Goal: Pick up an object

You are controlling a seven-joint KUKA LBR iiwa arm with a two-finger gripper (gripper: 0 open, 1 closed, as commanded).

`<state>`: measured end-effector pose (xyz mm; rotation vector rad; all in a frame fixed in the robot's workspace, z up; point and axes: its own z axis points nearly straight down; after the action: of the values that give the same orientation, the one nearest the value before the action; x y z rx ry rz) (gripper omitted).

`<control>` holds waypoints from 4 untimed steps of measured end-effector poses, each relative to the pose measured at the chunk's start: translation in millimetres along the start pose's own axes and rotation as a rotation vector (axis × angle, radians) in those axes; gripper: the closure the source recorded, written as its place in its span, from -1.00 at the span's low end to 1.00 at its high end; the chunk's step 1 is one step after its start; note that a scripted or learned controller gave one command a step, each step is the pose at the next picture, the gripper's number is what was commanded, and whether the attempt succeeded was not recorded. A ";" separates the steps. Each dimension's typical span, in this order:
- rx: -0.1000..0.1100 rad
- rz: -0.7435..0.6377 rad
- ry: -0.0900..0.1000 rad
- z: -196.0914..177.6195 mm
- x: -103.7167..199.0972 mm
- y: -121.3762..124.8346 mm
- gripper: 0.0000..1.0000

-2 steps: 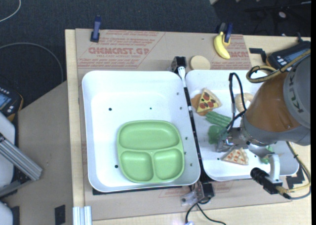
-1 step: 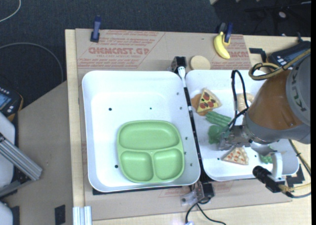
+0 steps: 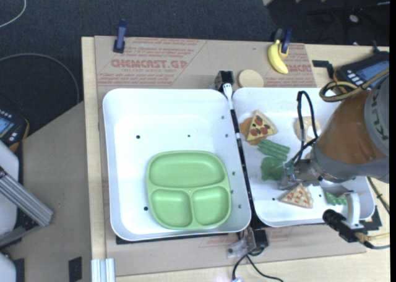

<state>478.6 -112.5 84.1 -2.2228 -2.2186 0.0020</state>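
A green divided plate (image 3: 187,188) is lying in the left white bin (image 3: 124,126). A banana (image 3: 278,59) and a round tan disc (image 3: 250,78) are resting on the counter (image 3: 154,61) behind the bins.

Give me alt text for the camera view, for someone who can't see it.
A grey arm reaches from the right into the right bin, its gripper low between a green toy and a pizza slice. The left bin holds a green divided tray.

The bench (image 3: 154,58) bears 2 white bins (image 3: 124,151), a banana (image 3: 278,59) and a round disc (image 3: 250,78).
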 end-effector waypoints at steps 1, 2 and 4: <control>-0.003 0.003 -0.004 -0.7 -52.7 0.1 1.00; 0.001 -0.006 0.003 -0.5 -2.6 0.6 1.00; -0.004 -0.002 -0.001 -20.7 -5.3 0.7 1.00</control>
<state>479.3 -117.8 104.7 -2.2228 -2.2228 -0.0014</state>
